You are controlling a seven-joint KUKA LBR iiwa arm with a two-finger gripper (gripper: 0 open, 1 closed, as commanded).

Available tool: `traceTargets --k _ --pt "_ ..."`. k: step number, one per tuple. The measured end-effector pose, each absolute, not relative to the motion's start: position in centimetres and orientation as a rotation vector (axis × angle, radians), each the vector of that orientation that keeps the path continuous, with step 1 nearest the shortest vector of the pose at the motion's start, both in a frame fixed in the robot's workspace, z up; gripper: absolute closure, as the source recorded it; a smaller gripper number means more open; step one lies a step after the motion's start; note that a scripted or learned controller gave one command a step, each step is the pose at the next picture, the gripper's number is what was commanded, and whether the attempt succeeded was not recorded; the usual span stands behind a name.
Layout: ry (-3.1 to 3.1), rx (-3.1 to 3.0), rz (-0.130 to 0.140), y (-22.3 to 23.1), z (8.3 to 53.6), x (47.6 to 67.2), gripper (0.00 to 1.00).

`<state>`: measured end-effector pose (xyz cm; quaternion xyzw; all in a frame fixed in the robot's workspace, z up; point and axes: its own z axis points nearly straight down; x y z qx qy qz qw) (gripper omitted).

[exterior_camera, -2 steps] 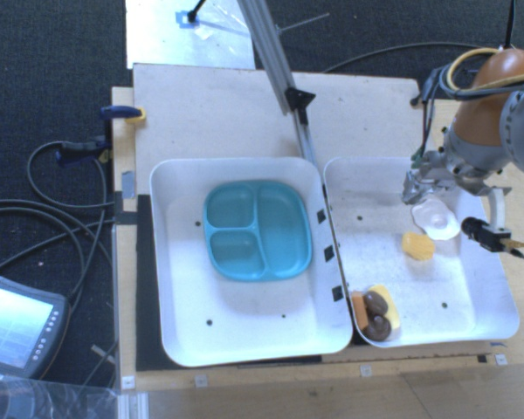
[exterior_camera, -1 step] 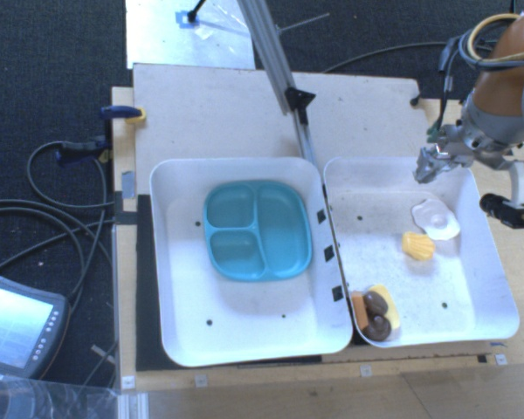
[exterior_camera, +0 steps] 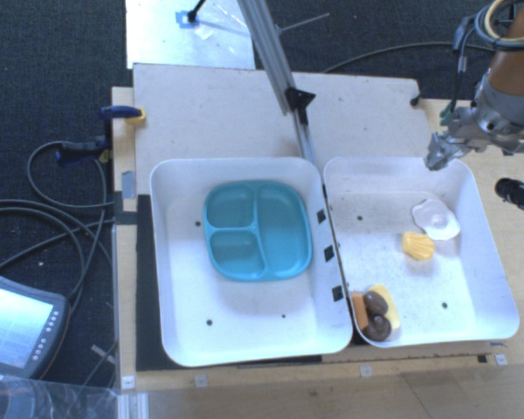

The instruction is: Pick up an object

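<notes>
The right bin (exterior_camera: 480,234) holds a white fried-egg toy (exterior_camera: 436,219), a yellow ridged piece (exterior_camera: 418,246) just below it, and a yellow, brown and orange food cluster (exterior_camera: 374,312) at the front left corner. My gripper (exterior_camera: 439,155) hangs above the bin's far right rim, up and slightly right of the egg toy, apart from every object. Nothing shows between its tips.
A teal divided plate (exterior_camera: 257,230) lies in the left bin (exterior_camera: 179,260). A slanted metal pole (exterior_camera: 271,46) crosses above the divider between the bins. Cables and a pendant (exterior_camera: 17,326) lie left of the bench.
</notes>
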<state>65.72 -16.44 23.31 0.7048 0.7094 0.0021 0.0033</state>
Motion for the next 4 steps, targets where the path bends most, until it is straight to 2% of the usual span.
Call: traceTargets --k 1,2,4 --pt "2.232 2.210 0.003 -11.8 23.2 64.6 1.00" --pt "2.234 2.210 0.003 -6.8 22.3 64.5 1.00" --pt "2.236 2.208 0.005 4.8 23.6 62.5 1.00"
